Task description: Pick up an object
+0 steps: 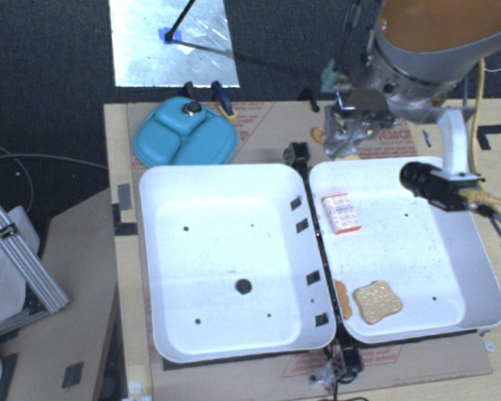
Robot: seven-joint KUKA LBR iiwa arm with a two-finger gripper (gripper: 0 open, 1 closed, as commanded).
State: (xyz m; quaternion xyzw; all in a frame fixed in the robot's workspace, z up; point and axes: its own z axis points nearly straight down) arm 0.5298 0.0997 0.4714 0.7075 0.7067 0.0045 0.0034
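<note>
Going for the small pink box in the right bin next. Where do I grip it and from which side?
Come straight down on the pink box. It lies flat on the right bin floor with space all round, so probably close the gripper across its short width, on the long edges, mid-length.

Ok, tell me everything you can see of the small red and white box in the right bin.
The small box is a flat rectangular packet, white with red or pink printing too small to read, and looks like cardboard or wrapped paper. It lies flat on the floor of the right bin, in the upper left part near the dividing wall, its long side running roughly up and down the view. Nothing touches it but the bin floor; the gripper is above the bin's far edge, apart from it.
</note>
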